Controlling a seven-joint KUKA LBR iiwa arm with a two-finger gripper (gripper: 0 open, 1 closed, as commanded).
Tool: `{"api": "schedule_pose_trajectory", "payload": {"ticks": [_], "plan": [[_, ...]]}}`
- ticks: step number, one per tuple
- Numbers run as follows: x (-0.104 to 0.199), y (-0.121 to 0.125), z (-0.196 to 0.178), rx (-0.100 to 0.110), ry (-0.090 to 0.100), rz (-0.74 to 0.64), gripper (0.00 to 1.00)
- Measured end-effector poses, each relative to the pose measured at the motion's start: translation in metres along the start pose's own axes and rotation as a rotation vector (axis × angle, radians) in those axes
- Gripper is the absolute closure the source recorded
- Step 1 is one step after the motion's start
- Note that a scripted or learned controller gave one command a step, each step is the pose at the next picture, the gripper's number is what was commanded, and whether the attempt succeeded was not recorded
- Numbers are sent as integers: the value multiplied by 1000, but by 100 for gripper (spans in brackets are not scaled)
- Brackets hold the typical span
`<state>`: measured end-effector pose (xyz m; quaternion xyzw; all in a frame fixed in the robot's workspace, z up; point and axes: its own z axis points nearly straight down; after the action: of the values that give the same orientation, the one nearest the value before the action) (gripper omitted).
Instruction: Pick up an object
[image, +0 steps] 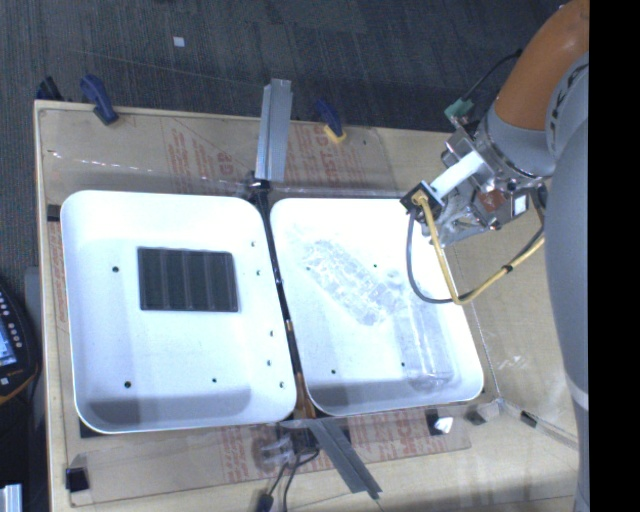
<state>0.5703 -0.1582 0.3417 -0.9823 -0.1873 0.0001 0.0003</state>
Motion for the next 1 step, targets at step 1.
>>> {"api": "schedule_pose_trajectory", "payload": {"ticks": [1], "plan": [[3, -77, -32, 0, 2, 85, 100]]}}
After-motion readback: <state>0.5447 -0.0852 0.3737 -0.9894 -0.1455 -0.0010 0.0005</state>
